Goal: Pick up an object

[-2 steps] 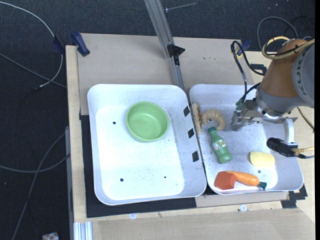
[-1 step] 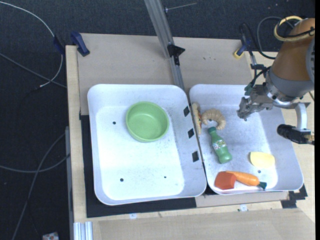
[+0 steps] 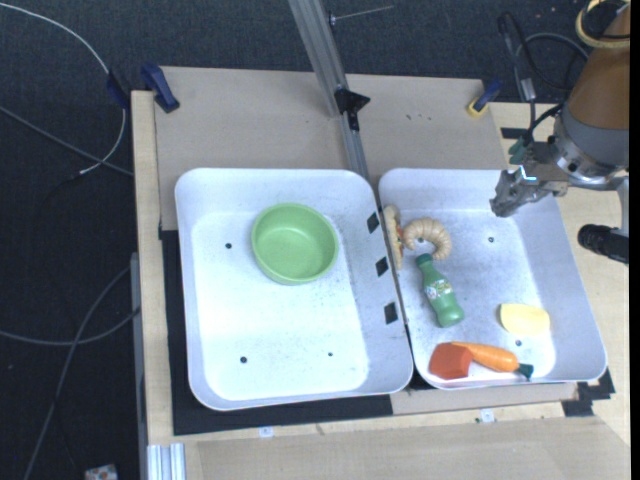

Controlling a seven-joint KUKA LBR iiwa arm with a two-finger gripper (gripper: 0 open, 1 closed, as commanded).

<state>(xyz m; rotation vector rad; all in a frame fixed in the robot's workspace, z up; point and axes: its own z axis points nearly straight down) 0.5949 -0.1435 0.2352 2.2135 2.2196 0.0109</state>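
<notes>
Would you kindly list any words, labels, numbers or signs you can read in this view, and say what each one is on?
No text can be read in this view.
green bottle: it carries a small pale label, too small and blurred to read.
green bowl, carrot, yellow piece: no markings visible.

**Two bins, side by side**

A bowl [image 3: 293, 242] is sitting in the left bin [image 3: 215, 368]. In the right bin [image 3: 565, 268], a croissant [image 3: 424, 234] is lying behind a bottle [image 3: 440, 294], with a carrot [image 3: 492, 357] along the near edge.
</notes>
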